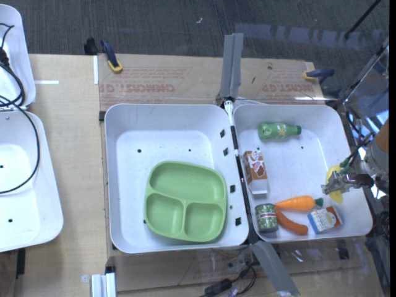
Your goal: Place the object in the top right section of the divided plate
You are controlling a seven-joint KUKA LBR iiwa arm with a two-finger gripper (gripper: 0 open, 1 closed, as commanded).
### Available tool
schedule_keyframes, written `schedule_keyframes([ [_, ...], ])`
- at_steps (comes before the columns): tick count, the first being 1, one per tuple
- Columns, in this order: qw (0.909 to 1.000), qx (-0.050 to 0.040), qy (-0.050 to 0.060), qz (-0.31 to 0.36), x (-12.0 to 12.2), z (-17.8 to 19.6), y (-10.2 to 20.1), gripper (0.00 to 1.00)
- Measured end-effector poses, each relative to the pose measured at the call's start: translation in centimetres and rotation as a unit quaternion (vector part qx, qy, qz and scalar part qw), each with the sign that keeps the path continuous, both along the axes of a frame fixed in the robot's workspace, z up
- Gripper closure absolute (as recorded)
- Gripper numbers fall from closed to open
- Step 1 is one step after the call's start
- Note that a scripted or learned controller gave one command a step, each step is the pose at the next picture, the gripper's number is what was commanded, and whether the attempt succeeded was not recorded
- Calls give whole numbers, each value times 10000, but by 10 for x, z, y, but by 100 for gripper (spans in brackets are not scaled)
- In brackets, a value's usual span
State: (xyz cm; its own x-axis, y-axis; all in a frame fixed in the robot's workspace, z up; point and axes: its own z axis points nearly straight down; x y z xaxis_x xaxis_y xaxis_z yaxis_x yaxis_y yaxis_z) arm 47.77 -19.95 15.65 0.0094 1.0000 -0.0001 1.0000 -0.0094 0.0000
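Note:
The green divided plate (185, 201) lies in the left bin (124, 147), with one large section on its far side and two small ones on its near side; all are bare. My gripper (336, 183) hangs at the right edge of the right bin (297, 156), right over a small yellow object (337, 196). The yellow object shows just above and below the gripper tip, and I cannot tell whether it is held. The arm's wrist comes in from the right edge of the view.
The right bin also holds a green bottle (279, 130) on its side, a small carton (256, 171), a green can (266, 217), a carrot (297, 203), a sausage (292, 223) and a blue and orange carton (324, 219). White trays (25, 184) with a black cable stand at the far left.

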Motion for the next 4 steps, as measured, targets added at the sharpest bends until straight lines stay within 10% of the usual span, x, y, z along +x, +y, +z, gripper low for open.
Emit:
schedule_keyframes([
  [1, 9992, -6, 9, -405, 47, 104, 77, 100],
  [2, 9993, 3, 20, 383, 13, -41, 97, 100],
  [4, 9935, -8, 10, 1135, 0, 52, 256, 100],
])
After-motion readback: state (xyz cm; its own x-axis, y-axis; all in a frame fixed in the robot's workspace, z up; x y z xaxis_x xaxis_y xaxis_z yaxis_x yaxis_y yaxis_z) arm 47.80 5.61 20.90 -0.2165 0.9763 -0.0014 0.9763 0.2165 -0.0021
